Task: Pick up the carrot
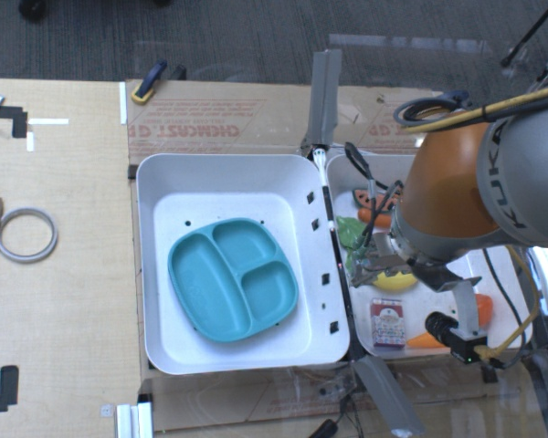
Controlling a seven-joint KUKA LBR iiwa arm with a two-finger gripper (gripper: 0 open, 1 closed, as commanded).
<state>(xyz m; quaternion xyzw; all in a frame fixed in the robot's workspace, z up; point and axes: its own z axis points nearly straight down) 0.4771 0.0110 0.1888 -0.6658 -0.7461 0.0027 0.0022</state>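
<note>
My landmark is the left bin [164, 272], a shallow white tray on the counter [55, 318] that holds a teal divided plate [233, 279], lying slightly askew with its three compartments bare. Just right of it, across the shared wall, sits the right bin [374, 343], which holds a jumble: a green leafy item [350, 234] near the dividing wall, a yellow banana-like piece [395, 281] beside it, a small red-and-white packet [388, 322] toward the front edge, and orange pieces. My arm [457, 190] reaches in from the right and hangs low over that right bin, its orange band bulking above the far half of it and the wrist tipped down toward the green item. My jaws are buried under the wrist and cabling, so I cannot tell how far apart they stand or whether they have anything. The carrot [427, 341] is an orange tapered sliver lying flat near the right bin's front edge, right of the packet, partly hidden by a black fitting.
</note>
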